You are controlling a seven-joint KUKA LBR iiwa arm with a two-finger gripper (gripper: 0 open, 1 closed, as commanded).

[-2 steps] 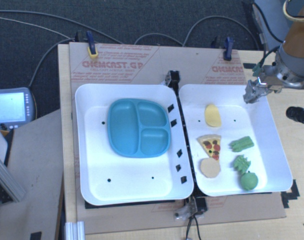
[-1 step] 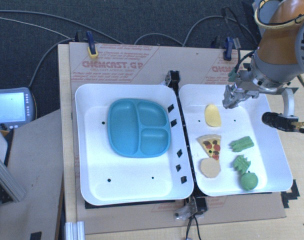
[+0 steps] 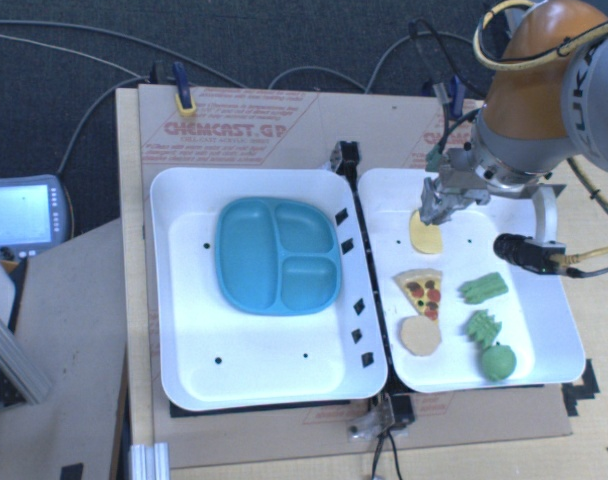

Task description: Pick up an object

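In the right bin [image 3: 554, 318] lie several toy foods. A yellow piece [image 3: 427, 238] rests near the bin's upper left. Below it come a pizza slice [image 3: 422, 293] and a tan round piece [image 3: 420, 337]. Three green pieces sit further right: a flat one [image 3: 483, 288], a leafy one [image 3: 481, 325] and a round one [image 3: 498, 361]. My gripper [image 3: 431, 211] hangs from the orange-banded arm, right at the top edge of the yellow piece, pointing down at it. The gripper body hides that piece's upper end.
The left bin [image 3: 184, 348] holds a blue divided plate [image 3: 279, 256]. A black divider with clips [image 3: 356, 268] runs between the bins. A black cylinder [image 3: 524, 251] on the arm hangs over the right bin's right side. Cables trail behind the bench.
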